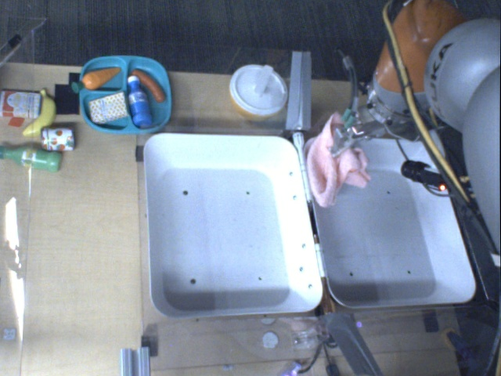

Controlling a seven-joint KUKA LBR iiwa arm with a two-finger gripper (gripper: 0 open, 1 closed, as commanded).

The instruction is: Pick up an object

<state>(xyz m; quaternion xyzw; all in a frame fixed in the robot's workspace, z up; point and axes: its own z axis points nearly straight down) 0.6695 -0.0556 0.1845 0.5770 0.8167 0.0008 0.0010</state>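
We saw the gripper [342,141] over the top-left corner of the right bin [407,280], reaching in from the right. Its fingers were pinched narrow on a pink cloth [333,169]. The cloth sat between the fingers at its upper part and hung down from there in a bunched fold. The lower end of the cloth draped by the bin's left wall, close to the divider between the two bins; we couldn't tell if that end touched the floor of the bin.

The arm [462,61] was grey with an orange band [411,34] above the wrist, and cables ran along it down the right side.

The left bin [223,225] sat just beside the right one, walls touching along the middle.

Behind the bins on the bench [70,249]:
- a white lidded container [258,90] near the back edge, between the two bins' far corners
- a blue divided tray [125,94] to the left, holding a toy carrot [102,77], a blue bottle [139,104] and what looked like a hot dog [151,86]
- further left, a banana [41,114], a small can [57,139] lying on its side, a green bottle [31,159] lying flat, and a small carton [17,104], all near each other and well apart from the bins
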